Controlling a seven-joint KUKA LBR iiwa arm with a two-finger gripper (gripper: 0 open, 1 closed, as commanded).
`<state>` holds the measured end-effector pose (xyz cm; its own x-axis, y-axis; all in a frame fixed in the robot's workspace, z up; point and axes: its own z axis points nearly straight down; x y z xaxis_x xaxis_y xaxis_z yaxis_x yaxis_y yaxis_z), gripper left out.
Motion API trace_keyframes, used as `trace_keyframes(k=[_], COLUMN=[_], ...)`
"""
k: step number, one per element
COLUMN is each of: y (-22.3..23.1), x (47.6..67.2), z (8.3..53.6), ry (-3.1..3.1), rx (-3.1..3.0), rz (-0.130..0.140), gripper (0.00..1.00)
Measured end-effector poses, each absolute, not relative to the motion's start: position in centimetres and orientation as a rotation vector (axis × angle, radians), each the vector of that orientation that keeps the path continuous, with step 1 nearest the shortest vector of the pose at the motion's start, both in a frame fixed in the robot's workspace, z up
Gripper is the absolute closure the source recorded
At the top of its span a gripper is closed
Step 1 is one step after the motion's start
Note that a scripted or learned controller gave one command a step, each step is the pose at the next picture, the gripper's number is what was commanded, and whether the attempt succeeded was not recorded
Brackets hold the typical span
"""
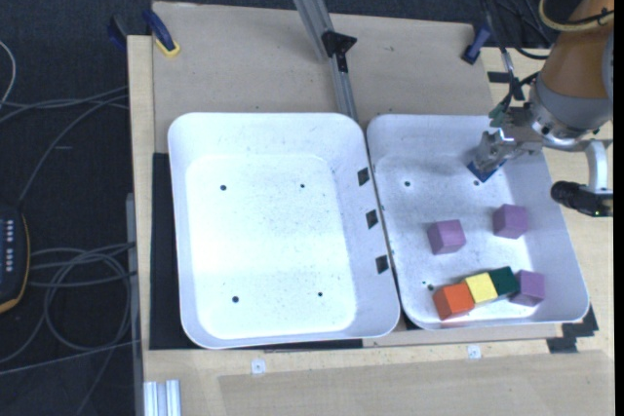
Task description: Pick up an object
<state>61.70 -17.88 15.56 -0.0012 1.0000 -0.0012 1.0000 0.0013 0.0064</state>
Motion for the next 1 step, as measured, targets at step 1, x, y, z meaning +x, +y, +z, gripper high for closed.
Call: trace_keyframes(k=[1], y=[-16.88], x=[61.9], z=[21.47], ry=[2.219], rx=[2.213], rz=[0.008], gripper=[1.0])
